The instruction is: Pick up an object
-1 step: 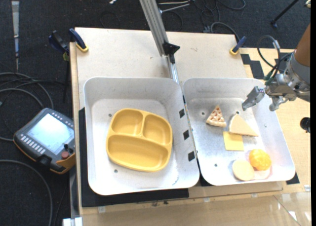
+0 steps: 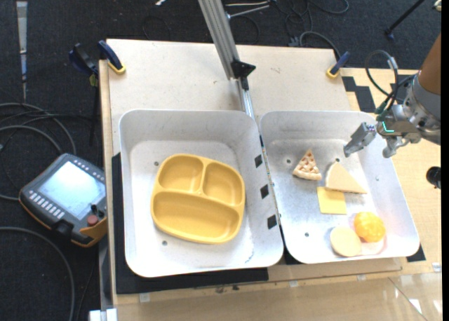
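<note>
In the right bin (image 2: pixel 393 172) five food pieces are lying close together. A pale wedge (image 2: pixel 344 179) is sitting near the bin's middle, its tip pointing toward 11 o'clock. A small waffle-like triangle (image 2: pixel 306 166) is lying just beside it at 9 o'clock, apart from it. A yellow square (image 2: pixel 332 200) is resting at the wedge's 6 o'clock, touching or slightly tucked under it. Farther toward 5 o'clock, an orange ball (image 2: pixel 369 227) is sitting against a pale round disc (image 2: pixel 344 242), the disc at the ball's 8 o'clock.

The gripper (image 2: pixel 374 142) is hovering over the bin's upper right part, at 1 o'clock from the wedge. Its two fingers are standing spread apart, one finger (image 2: pixel 358 139) slanting toward 8 o'clock and the other sitting at its 3 o'clock side; nothing is lying between them. The arm (image 2: pixel 426 99) is reaching in from 3 o'clock.

In the left bin (image 2: pixel 133 172) a yellow tray (image 2: pixel 199 198) with three compartments is lying near the middle. Both bins are sitting on a bench (image 2: pixel 175 74). A metal pole (image 2: pixel 217 18) is slanting up toward 12 o'clock from between the bins. A pendant (image 2: pixel 66 197) with a screen is lying on the floor at 9 o'clock from the left bin.
</note>
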Tool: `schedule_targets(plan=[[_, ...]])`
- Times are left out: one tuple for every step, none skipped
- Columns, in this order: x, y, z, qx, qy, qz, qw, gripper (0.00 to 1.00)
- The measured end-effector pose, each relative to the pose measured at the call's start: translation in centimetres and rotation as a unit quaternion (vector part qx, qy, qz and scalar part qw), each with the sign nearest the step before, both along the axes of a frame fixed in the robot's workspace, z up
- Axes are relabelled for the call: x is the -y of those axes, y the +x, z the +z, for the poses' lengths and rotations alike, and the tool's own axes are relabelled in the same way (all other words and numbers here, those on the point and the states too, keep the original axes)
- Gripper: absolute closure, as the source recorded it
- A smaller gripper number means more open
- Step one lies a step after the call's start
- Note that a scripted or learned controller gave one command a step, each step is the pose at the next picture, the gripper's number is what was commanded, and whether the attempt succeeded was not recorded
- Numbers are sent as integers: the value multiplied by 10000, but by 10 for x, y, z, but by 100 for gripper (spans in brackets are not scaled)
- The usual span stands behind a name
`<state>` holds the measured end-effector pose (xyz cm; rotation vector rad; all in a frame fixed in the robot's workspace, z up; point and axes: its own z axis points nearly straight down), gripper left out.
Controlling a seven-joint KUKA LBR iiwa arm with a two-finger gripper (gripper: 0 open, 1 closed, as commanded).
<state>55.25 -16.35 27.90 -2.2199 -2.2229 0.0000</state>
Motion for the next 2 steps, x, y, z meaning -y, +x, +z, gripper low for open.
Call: schedule_targets(plan=[[-3,8,-47,-21,2,-1,10000,0],[-6,6,-112,-34,6,-7,10000,0]])
